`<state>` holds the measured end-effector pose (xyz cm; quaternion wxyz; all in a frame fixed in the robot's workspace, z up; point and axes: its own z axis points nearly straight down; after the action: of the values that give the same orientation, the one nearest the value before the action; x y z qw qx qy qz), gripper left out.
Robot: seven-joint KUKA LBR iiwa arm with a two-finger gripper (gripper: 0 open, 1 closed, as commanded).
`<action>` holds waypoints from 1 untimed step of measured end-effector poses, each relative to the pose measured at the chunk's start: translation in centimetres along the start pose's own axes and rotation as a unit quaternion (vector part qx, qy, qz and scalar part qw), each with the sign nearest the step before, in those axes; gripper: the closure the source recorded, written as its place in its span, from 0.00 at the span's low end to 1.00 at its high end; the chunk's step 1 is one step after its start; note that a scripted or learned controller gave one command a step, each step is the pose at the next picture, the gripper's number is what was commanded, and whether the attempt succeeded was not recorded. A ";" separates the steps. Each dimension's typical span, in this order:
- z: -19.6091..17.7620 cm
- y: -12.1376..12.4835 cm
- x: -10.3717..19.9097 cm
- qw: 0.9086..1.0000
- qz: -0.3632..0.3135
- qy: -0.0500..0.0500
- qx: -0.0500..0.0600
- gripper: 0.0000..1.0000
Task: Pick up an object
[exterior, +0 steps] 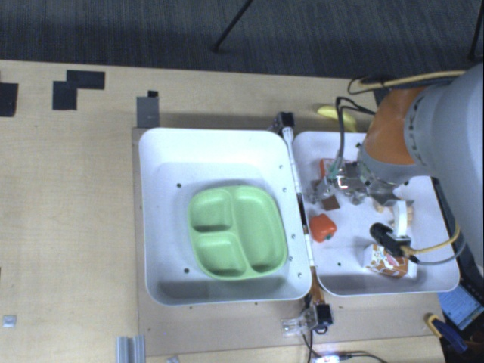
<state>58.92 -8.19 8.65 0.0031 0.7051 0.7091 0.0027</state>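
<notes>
Right bin (pixel 446 278): small red rounded object (pixel 323 227) near left wall, shiny. Printed packet (pixel 387 261) near front right. Tool (pixel 336 181) low over far part; grip state: cannot tell. Green divided plate (pixel 237 231) in left bin (pixel 162 203).

**Arm over the right bin, green tray in the left**

On the tabletop (pixel 68 225) two white bins sit side by side. The left bin (pixel 162 172) holds a green divided tray (pixel 237 231). The grey arm (pixel 439 127) with its orange band reaches over the right bin (pixel 435 274), its claw (pixel 334 186) low near the bin's left wall. A red object (pixel 323 228) lies just below the claw; a printed packet (pixel 388 261) rests nearer the front.
</notes>
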 end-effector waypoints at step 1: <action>-1.2 0.2 0.0 1.000 -0.003 0.000 -0.002 1.00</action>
<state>59.08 -8.14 9.83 0.0049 0.7027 0.7115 0.0041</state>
